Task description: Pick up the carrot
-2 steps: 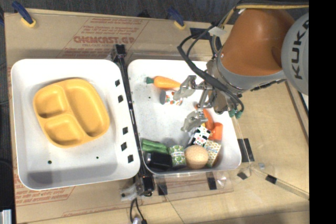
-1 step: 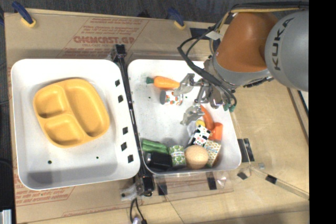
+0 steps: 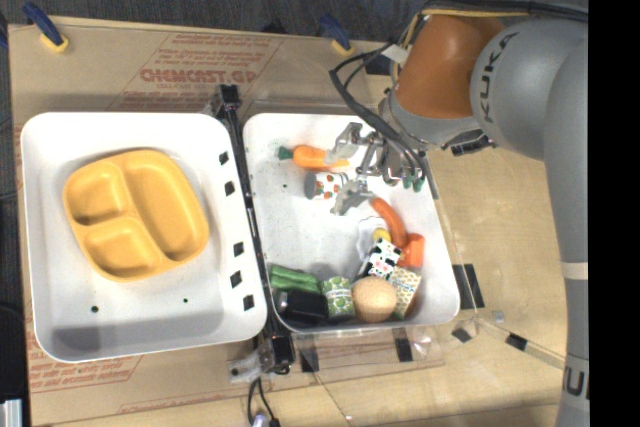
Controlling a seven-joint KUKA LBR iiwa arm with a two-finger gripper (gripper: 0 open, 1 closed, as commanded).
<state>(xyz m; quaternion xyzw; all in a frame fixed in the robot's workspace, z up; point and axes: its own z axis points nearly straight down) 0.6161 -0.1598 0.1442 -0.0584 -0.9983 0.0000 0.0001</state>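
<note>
The robot's gripper (image 3: 352, 170) hangs low over the upper part of the right bin (image 3: 262, 215), its metal fingers spread apart and nothing visible between them. Just to its left lies the carrot (image 3: 308, 156), orange with a green stem end, flat on the bin floor near the far wall and apart from the clutter, which looks like the easiest spot for a grasp. A small red-and-white toy (image 3: 328, 184) sits directly below the carrot, close to one fingertip. A red-orange pepper (image 3: 390, 218) trails toward the pile of play food (image 3: 355, 293) heaped at the near edge. The left bin (image 3: 40, 245) holds a yellow divided tray (image 3: 137, 213), well clear of the work.
</note>
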